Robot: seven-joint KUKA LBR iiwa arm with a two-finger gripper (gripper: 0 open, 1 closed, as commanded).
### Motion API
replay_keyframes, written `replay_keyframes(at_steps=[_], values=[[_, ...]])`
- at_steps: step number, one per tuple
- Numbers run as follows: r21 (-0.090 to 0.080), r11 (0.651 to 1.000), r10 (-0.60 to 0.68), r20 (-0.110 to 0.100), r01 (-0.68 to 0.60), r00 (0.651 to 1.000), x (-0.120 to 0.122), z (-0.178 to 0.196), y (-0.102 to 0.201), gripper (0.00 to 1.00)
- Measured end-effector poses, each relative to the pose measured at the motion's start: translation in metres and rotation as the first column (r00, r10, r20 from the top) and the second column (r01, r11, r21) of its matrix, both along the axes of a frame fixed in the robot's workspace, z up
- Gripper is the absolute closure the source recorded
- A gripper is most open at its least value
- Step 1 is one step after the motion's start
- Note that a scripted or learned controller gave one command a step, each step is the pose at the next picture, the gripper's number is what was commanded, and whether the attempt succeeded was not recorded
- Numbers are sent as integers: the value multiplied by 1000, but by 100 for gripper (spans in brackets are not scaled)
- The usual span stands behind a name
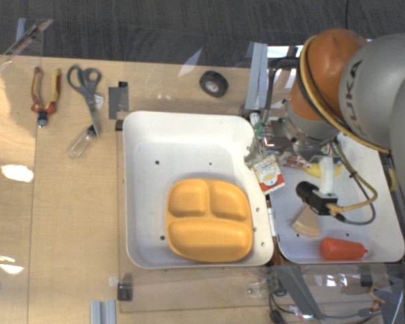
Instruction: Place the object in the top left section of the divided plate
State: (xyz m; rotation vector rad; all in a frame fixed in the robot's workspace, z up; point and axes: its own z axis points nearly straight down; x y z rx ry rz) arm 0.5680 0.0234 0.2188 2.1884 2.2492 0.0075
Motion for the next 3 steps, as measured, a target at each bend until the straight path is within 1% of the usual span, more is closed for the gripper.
replay_keyframes(at_steps=[1, 2, 3], values=[[-3, 814, 581, 0, -581, 814, -30, -33, 44, 100], [-3, 803, 596, 1, -596, 803, -20, 16, 122, 100], [-3, 803, 596, 1, -596, 803, -20, 16, 122, 0]])
